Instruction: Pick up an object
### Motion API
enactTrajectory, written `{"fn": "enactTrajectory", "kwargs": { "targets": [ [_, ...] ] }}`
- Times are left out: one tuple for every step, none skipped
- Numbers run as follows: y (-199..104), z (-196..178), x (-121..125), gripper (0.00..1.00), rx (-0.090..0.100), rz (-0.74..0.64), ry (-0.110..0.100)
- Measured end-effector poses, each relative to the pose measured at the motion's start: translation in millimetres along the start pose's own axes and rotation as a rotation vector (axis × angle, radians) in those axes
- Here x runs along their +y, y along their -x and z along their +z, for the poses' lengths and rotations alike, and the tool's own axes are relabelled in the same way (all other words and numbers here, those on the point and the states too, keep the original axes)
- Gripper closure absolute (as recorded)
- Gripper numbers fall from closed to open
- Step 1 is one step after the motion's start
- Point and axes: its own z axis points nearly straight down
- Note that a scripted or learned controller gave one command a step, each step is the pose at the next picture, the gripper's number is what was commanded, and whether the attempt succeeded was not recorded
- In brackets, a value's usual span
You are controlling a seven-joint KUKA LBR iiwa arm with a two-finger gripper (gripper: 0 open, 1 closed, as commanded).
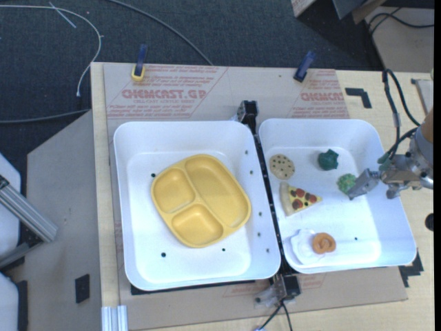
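Note:
My gripper [369, 178] reaches in from the right over the right bin [393, 233], low near its right wall. Its tip is right beside a light green broccoli piece [346, 182], and I cannot tell whether they touch. A darker green vegetable toy [328, 159] lies just up and left of that. Further left are a round speckled cookie [281, 165] and a pizza slice [299, 199]. An orange donut [323, 243] rests on a white piece [302, 248] near the bin's front edge.
The left bin [134, 254] holds a yellow three-compartment plate [200, 198]. A black clamp [247, 110] sits at the back where the bins meet. Blue clips [140, 59] [304, 65] hold the cardboard base. Cables [394, 109] hang at the right.

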Motion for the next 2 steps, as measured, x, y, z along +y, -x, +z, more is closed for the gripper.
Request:
{"fn": "enactTrajectory", "kwargs": {
  "targets": [
    [-0.6, -7.2, 3.1, 0.0, -0.004, -0.005, 0.014],
    [6.9, 46.6, 10.0, 0.0, -0.002, -0.003, 0.009]
  ]
}}
